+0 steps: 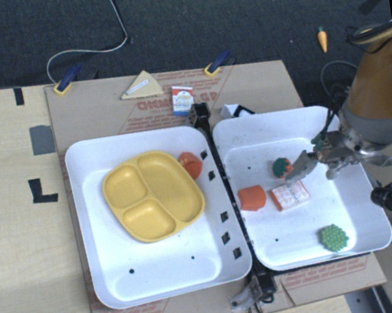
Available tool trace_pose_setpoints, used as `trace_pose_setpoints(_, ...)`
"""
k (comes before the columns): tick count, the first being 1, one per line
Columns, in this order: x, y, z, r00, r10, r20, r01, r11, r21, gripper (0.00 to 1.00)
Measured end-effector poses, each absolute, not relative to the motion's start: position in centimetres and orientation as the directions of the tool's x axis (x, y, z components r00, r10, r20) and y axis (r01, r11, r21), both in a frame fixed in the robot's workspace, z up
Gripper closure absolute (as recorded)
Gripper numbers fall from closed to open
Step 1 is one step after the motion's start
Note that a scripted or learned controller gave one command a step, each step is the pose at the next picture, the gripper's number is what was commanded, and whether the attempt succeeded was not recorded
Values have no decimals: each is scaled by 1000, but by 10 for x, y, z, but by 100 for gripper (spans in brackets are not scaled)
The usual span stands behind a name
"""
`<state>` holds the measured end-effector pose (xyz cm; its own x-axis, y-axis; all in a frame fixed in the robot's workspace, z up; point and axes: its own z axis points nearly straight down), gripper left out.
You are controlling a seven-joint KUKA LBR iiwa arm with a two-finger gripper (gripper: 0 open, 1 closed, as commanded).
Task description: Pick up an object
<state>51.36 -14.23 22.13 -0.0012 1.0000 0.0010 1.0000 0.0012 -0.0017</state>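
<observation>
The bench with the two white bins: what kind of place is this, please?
Probably a robot lab set up for grasping trials. Two white bins clipped onto cardboard, small toy-like items such as a yellow tray and a green ball, and a robot arm reaching in all suggest it.

Dark carpet floor [231, 6] lies beyond the bench. A pale wooden benchtop [18, 246] carries a brown cardboard sheet [258, 83]. Lighting is even.

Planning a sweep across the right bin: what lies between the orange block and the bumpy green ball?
In the camera view, bare white bin floor separates orange block from bumpy green ball.
</observation>
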Motion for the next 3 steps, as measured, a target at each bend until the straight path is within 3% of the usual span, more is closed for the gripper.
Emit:
trace_pose_setpoints(1, 567, -135, 90, -1, 1000, -5, 1000, 1, 14, 0)
trace_pose_setpoints(2, 569, -136, 102, -1, 1000, -8, 1000, 2, 20, 100)
trace_pose_setpoints(3, 547, -130, 91, 0, 1000, -8, 1000, 0, 22, 100)
